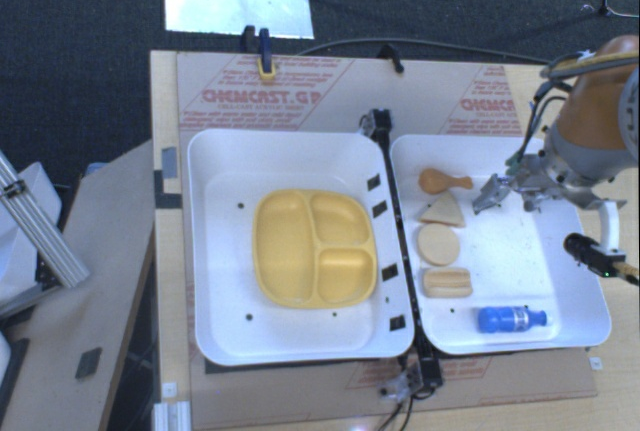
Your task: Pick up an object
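Note:
In the right bin [575, 314] lie several toy foods in a column along its left side: a tan drumstick [443, 182], a pale wedge [443, 211], a round biscuit [438, 244] and a bun [447, 282]. A blue bottle [510, 319] lies on its side near the front wall. My gripper [508, 198] hovers over the back middle of this bin, just right of the drumstick and wedge. Its fingers are spread open with nothing between them.
The left bin [220, 219] holds a yellow divided plate [315, 247]. A black clipped divider [392, 239] runs between the two bins. The arm's grey and orange wrist [597, 119] leans in over the right bin's back right corner.

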Robot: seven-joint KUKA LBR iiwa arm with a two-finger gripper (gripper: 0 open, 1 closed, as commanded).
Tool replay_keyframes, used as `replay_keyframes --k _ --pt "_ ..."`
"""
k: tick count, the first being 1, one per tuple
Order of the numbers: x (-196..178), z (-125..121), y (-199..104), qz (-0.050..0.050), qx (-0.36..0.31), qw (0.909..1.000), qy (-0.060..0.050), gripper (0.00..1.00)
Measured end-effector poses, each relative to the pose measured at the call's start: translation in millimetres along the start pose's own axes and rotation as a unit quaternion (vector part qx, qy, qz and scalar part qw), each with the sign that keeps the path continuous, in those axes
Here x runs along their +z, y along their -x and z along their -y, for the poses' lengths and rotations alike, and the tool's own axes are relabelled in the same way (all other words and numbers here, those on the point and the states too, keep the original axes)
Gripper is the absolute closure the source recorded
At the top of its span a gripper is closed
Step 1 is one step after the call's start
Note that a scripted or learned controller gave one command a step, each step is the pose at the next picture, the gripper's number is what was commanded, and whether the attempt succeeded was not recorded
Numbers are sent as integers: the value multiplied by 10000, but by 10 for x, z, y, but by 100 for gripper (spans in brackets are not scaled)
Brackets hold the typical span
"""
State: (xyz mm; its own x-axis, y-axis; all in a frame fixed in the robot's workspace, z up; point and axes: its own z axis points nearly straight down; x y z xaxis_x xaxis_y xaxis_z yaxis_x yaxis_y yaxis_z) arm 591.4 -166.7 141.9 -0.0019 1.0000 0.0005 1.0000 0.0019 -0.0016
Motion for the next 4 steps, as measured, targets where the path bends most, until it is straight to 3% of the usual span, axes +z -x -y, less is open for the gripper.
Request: replay_keyframes --k 1,2,4 --pt "499 -15 1 7 6 10000 24 0" --pt "364 -28 6 15 1 10000 49 100" --pt "-712 23 -4 12 1 10000 39 100"
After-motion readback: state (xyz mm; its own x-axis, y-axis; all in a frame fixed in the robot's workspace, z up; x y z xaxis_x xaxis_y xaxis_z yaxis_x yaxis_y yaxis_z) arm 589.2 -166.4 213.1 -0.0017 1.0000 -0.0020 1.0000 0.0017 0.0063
